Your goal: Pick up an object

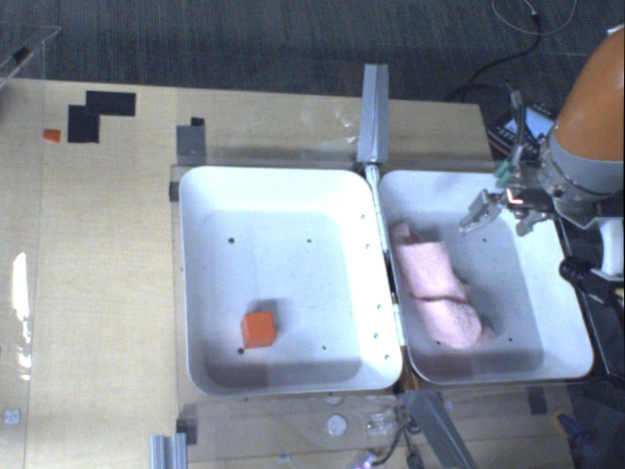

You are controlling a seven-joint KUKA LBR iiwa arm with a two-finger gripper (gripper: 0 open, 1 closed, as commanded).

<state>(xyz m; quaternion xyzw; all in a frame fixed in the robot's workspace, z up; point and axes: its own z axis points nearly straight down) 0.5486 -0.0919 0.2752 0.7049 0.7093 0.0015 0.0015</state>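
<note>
**Arm poised over the right bin, objects resting below**

While the gripper [493,206] hangs above the upper part of the right bin [547,360], nothing sits between its fingers, and they look spread apart, one metal tip reaching left toward the bin's middle. Behind it, the arm's orange band [596,96] fills the upper right corner, with the grey wrist just below.

Lying in the right bin's left half, a pink soft object [435,291] stretches from near the top wall down toward the lower middle; it rests against or just beside the wall next to the divider. It lies apart from the gripper, lower and to the left.

Over in the left bin [215,203], a small orange block [259,329] rests on the floor near the lower left, well apart from the arm.

Both bins stand side by side on the pale wooden bench [98,291].
</note>
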